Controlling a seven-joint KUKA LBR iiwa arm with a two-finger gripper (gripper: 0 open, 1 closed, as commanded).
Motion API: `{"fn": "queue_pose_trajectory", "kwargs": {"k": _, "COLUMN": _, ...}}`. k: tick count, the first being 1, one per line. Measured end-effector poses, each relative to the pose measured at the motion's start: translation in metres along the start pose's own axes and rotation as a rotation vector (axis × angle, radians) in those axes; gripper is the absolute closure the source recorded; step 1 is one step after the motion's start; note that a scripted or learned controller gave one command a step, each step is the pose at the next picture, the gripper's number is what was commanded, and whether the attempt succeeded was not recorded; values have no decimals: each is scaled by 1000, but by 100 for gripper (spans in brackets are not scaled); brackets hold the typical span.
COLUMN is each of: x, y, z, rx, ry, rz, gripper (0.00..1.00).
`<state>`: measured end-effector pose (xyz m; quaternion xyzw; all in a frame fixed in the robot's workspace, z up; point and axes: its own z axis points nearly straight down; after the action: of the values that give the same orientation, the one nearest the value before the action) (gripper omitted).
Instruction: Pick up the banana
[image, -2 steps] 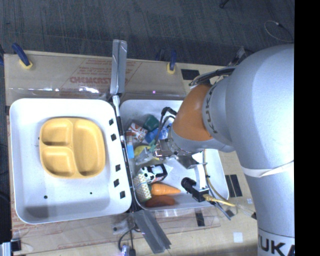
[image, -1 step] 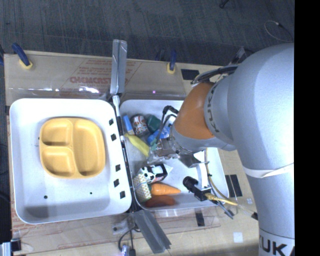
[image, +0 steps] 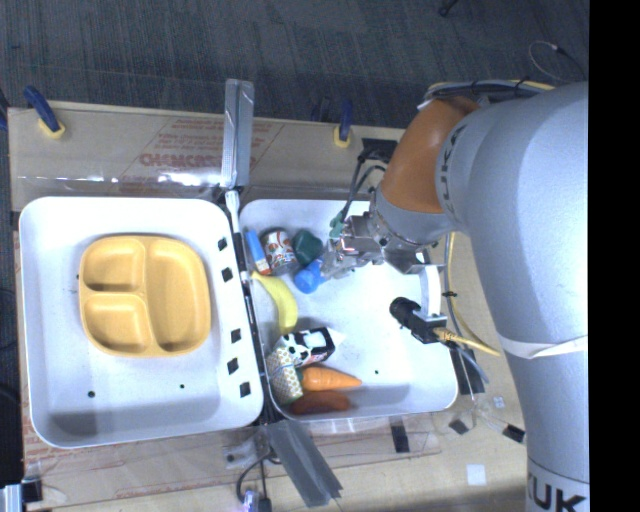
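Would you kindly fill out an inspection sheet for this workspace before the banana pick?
Surface: left bin and right bin, white, side by side.
Job's things: banana lies by the right bin's left wall, apart from the gripper.
Clutter: can, green item, blue item, black-and-white toy and carrot in the right bin; yellow divided plate in the left bin.
Grippers: gripper over the right bin's far end, beside the blue item.
Cables: dark cable loops beside the wrist.
Surroundings: blue clamp on the bench's far edge.
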<state>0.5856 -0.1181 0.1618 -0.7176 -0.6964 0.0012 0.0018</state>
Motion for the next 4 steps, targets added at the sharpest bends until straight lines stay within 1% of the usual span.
{"fn": "queue_pose_trajectory", "kwargs": {"k": 1, "x": 0, "y": 0, "z": 0, "rx": 1, "ry": 0, "rz": -1, "gripper": 0}}
{"fn": "queue_pose_trajectory", "kwargs": {"k": 2, "x": 21, "y": 4, "z": 65, "rx": -9, "ry": -1, "rz": -160, "gripper": 0}}
{"fn": "queue_pose_trajectory", "kwargs": {"k": 3, "x": 23, "y": 5, "z": 55, "rx": -7, "ry": 1, "rz": -168, "gripper": 100}}
{"fn": "queue_pose_trajectory", "kwargs": {"k": 4, "x": 23, "y": 5, "z": 55, "rx": -7, "ry": 2, "rz": -168, "gripper": 0}}
